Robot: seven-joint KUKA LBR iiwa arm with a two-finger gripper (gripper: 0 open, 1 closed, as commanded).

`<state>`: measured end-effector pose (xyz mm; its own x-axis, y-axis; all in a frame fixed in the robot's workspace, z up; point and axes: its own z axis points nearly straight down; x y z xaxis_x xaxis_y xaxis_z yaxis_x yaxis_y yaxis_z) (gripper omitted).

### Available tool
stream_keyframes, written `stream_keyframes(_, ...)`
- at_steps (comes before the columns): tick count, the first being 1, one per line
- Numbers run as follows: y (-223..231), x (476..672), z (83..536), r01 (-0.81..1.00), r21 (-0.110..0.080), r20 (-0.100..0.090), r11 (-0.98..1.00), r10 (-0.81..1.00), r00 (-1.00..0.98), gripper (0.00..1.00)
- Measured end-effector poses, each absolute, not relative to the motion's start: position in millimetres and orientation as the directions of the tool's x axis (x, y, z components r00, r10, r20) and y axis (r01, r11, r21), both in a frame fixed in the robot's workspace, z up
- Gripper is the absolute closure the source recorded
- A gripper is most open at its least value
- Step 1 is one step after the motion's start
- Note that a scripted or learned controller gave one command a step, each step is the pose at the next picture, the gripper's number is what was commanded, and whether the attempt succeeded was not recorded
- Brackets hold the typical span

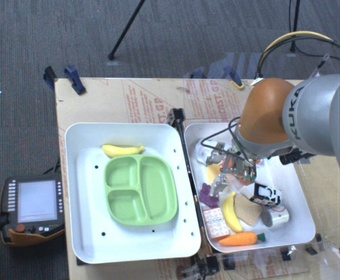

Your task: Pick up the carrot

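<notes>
carrot [238, 239] lies flat at near edge of right bin [301, 182], just beside a banana [230, 212] and a box [216, 222]. gripper [231, 171] hovers over the clutter farther back, can't tell its grip state. imo drop straight down w/ the jaws across the carrot's width, clear of banana.

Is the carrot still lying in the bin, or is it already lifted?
Lying in the bin. The carrot rests flat near the front wall of the right bin, and the gripper is apart from it, farther back.
</notes>
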<state>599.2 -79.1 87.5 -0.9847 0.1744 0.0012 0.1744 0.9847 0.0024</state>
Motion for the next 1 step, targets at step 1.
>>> stream_keyframes(1, -77.1, 601.2, 99.1, 0.169, 0.003, -0.003, 0.986, 0.169, -0.986, 1.0)
